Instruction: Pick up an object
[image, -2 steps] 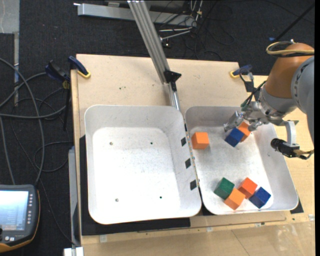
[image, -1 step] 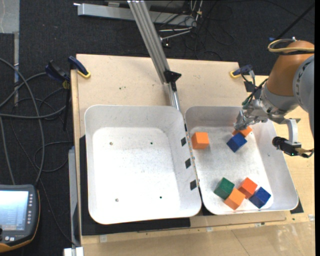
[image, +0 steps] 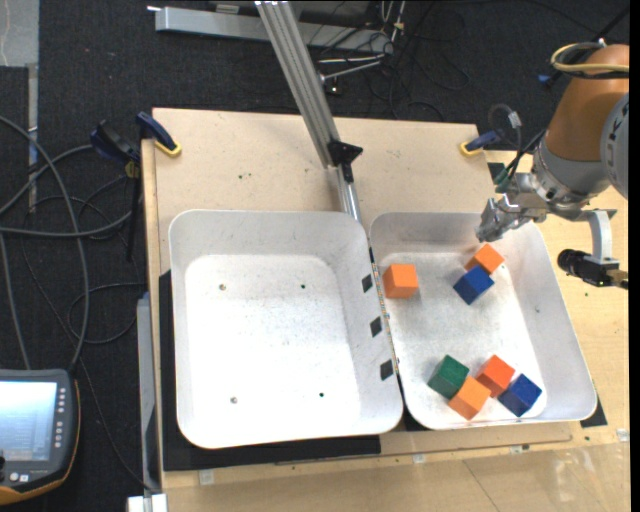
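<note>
Overhead slanted view of the worktop (image: 260, 170), which carried two shallow white bins side by side. The left bin (image: 200, 330) showed only dark specks on its floor. The right bin (image: 560, 340) held seven blocks in two groups and one alone.

The arm (image: 585, 120), grey with an orange band, entered from the right and was cut off by the frame edge. Its claw (image: 494, 226) hung over the far right part of the right bin, just above a small orange block (image: 489, 258). Whether the claw touched that block could not be told, and the spread of the claw could not be made out, since the tips merged into a grey blur against the white bin wall.

A blue block (image: 473, 285) lay touching the small orange block on its near side. A lone orange block (image: 401, 280) sat near the bin's left wall, well apart from the pair.

At the near end a cluster of four lay close together: a green block (image: 449, 376), an orange block (image: 470, 398) in front of it, a red-orange block (image: 496, 373) behind, and a second blue block (image: 520, 394) by the near rim. Their touching edges partly hid one another.

A metal pole (image: 305, 80) slanted across the worktop to the gap between the bins. Clamps (image: 160, 135) gripped the far corners.
</note>
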